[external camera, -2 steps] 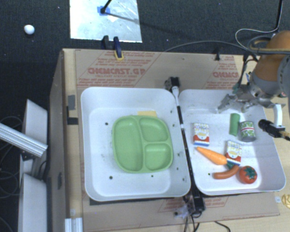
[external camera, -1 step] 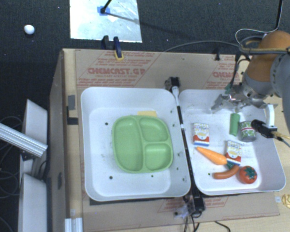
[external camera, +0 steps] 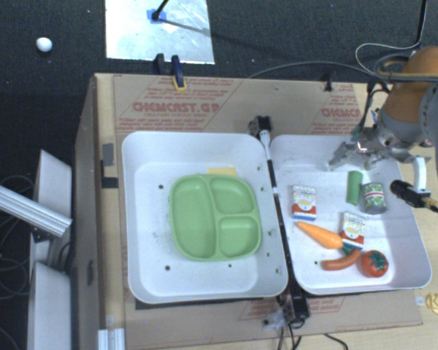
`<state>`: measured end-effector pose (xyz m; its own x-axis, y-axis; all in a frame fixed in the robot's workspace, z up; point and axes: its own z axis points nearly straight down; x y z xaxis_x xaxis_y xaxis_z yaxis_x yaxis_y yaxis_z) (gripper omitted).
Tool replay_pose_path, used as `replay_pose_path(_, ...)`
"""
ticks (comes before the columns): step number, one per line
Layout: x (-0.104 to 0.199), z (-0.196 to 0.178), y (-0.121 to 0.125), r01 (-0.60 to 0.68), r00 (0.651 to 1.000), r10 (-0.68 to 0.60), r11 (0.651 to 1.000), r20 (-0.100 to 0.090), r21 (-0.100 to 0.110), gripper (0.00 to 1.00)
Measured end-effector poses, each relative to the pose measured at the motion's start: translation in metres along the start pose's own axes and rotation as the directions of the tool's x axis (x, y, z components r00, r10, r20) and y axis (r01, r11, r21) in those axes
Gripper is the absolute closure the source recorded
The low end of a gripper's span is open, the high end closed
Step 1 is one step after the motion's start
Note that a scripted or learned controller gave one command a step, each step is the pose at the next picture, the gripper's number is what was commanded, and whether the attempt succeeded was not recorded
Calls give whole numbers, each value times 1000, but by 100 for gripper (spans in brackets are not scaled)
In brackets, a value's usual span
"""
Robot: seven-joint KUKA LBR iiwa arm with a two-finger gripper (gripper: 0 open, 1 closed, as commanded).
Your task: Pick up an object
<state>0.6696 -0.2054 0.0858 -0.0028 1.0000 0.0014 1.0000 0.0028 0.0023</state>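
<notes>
My gripper [external camera: 356,157] hangs over the back of the right bin [external camera: 306,155], fingers spread open with nothing between them. Just in front of it stands a green cylinder [external camera: 355,187], and beside that lies a small can with a green label [external camera: 373,197]. Further forward are two small white cartons [external camera: 304,201] [external camera: 352,226], an orange carrot [external camera: 321,235], a brown sausage [external camera: 341,261] and a red tomato [external camera: 374,263]. All of them rest on the bin floor, apart from the gripper.
The left bin [external camera: 150,195] holds a green divided plate [external camera: 214,217] with a flat yellow piece [external camera: 221,171] behind it. A ridge [external camera: 272,195] separates the two bins. The arm's grey and orange wrist [external camera: 416,93] rises at the right.
</notes>
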Motion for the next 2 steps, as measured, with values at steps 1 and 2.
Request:
replay_pose_path(1,22,1,0,1,1000,-1,1000,2,-1,0)
replay_pose_path(2,12,0,0,-1,1000,1,1000,2,-1,0)
